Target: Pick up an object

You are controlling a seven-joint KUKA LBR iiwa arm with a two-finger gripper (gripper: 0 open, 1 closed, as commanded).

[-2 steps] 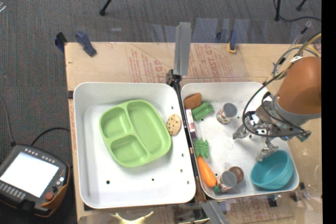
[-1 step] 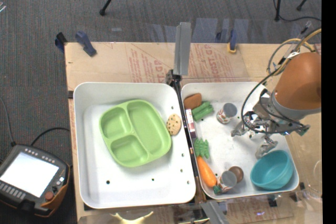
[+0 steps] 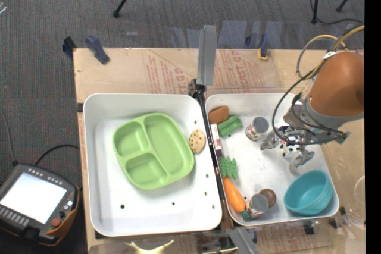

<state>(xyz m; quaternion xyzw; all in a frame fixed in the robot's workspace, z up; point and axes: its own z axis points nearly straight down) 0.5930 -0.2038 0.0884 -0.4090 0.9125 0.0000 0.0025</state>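
Over the right bin [image 3: 271, 105], the gripper [image 3: 292, 149] hangs low near the bin's right side, under the arm's orange band [image 3: 338, 87]; whether it has closed on anything I cannot tell, because the metal parts and cables blur together with a small black-and-white item beneath them. Nothing is plainly lifted clear, so the step in hand looks like the reach or descent onto a pick. Candidates lie close: a teal bowl [image 3: 308, 192] just in front of the gripper, a small grey cup [image 3: 258, 127] to its left, a carrot [image 3: 234, 194] and a tipped cup [image 3: 262, 202] near the front wall, and green pieces [image 3: 229, 125] by the divider. The left bin [image 3: 101, 199] bears a green divided plate [image 3: 153, 150] and a cookie [image 3: 197, 140]. Next, it needs to settle squarely over one item, close, then rise straight.
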